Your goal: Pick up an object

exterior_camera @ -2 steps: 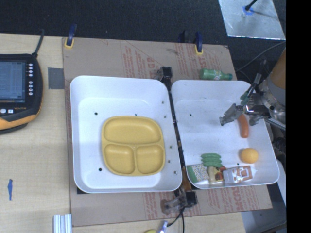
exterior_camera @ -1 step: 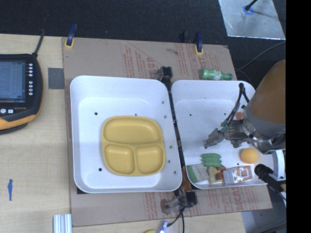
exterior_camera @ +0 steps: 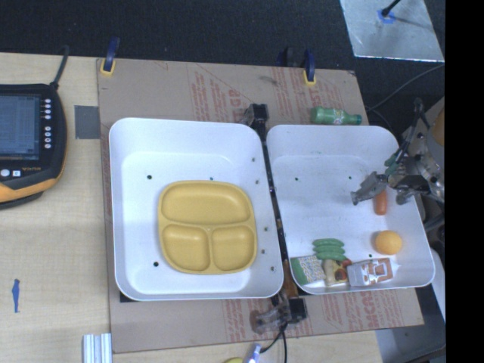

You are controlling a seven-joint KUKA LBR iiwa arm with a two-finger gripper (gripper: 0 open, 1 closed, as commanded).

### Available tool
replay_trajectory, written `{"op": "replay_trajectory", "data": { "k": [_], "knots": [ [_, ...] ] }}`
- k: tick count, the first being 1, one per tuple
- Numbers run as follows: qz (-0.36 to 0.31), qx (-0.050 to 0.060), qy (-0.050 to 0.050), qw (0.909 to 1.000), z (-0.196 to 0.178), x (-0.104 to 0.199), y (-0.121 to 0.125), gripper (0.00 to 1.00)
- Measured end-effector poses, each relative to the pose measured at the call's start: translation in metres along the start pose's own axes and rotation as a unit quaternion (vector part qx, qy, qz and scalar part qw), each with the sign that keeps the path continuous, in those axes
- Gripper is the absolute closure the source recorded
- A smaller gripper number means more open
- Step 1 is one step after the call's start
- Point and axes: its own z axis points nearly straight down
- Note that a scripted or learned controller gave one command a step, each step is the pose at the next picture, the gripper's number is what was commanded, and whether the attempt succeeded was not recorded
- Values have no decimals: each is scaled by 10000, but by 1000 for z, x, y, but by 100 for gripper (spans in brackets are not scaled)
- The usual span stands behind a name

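two bins (exterior_camera: 189,131), one tray (exterior_camera: 206,227)

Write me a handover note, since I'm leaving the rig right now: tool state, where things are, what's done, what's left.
Tool: low over the right bin, at its right side, with a small orange-red piece between its fingers.
Right bin's near edge: orange ball, green pea pod, a few packets.
Left bin: yellow divided plate.
Green bottle lies behind the bins.
Done: grasp apparently made. Left: lift and confirm.

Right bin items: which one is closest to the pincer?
The small orange-red piece, right at the pincer by the far right wall. The orange ball and green piece lie nearer the front.
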Motion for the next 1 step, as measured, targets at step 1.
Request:
{"op": "replay_trajectory", "data": {
  "k": [1],
  "knots": [
    [-7, 10, 0, 10000, 99, -57, 48, 0]
  ]
}}
